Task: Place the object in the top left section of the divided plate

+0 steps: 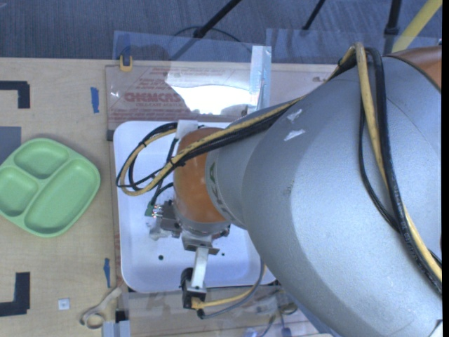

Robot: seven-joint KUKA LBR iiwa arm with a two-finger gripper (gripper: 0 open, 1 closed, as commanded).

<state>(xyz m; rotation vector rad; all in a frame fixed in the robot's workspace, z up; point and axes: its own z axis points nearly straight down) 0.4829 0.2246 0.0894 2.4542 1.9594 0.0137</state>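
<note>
Arm [330,188] hangs over the white bin [133,258], so prob. the pick step. Gripper state: I cannot tell, also no object seen. Next it must carry sth. left to the green plate [48,186], top left section.

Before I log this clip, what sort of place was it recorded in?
Most likely a robotics lab test bench, not a kitchen or factory line. A grey arm with taped-on cables reaches over a white bin, a green divided plate sits on a wooden bench marked with black tape, and tripod legs stand on carpet behind.

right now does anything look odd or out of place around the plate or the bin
Nothing stands out. The green divided plate lies flat on the bench, left of the white bin. The arm hangs low over that bin.
</note>
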